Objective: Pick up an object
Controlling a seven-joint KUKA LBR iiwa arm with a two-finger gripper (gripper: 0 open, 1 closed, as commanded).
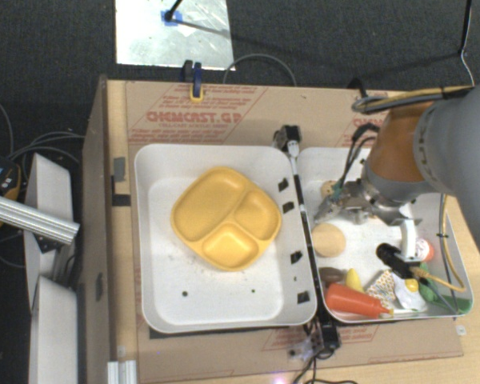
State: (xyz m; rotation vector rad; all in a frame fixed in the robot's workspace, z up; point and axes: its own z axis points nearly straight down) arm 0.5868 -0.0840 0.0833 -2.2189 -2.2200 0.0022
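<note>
My gripper point(333, 205) hangs low over the left part of the right bin point(456, 250), at the end of the grey arm with its orange band point(396, 146). A round tan roll point(330, 239) lies just below the gripper, apart from it. Along the bin's front edge lie an orange carrot point(354, 299), a small yellow piece point(353, 278), a brown piece point(330, 275), a patterned packet point(382, 282), a white object point(409, 296) and a green item point(445, 296). A red-orange ball point(425, 250) sits to the right.
The left bin point(164, 294) holds a yellow divided plate point(226, 217) in its middle. A black divider with clips point(298, 214) runs between the bins. Cables point(360, 146) hang near the arm above the right bin's far edge.
</note>
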